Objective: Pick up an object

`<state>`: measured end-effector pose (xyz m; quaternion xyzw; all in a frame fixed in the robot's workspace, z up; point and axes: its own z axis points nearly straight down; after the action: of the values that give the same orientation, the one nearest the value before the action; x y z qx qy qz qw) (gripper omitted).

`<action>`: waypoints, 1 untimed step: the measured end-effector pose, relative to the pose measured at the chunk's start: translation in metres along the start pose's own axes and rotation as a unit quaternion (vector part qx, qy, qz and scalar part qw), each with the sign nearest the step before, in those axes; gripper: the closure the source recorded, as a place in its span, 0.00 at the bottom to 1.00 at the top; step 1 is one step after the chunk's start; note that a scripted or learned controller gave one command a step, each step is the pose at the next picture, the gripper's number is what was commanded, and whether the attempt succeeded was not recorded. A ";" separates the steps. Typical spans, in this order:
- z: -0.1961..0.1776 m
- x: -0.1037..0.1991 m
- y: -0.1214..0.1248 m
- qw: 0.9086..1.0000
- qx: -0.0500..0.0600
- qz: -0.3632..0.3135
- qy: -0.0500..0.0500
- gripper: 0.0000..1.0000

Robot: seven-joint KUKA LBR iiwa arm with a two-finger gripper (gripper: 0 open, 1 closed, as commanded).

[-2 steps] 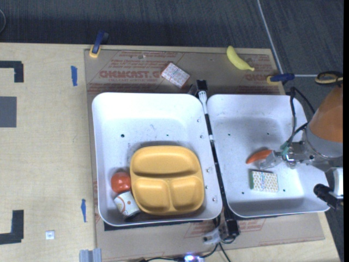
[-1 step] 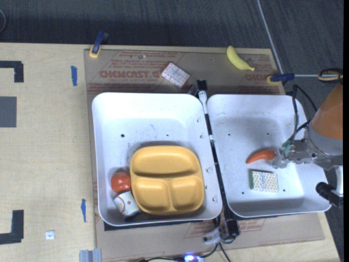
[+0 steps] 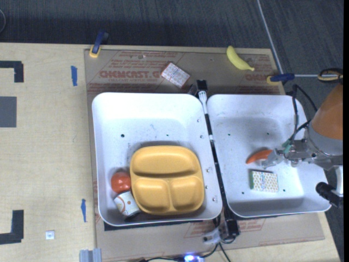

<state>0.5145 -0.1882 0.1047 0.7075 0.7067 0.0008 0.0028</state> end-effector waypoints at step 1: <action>0.018 0.039 -0.034 1.000 0.001 -0.001 0.001 0.00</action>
<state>0.4806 -0.1488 0.0859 0.7071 0.7071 0.0013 0.0015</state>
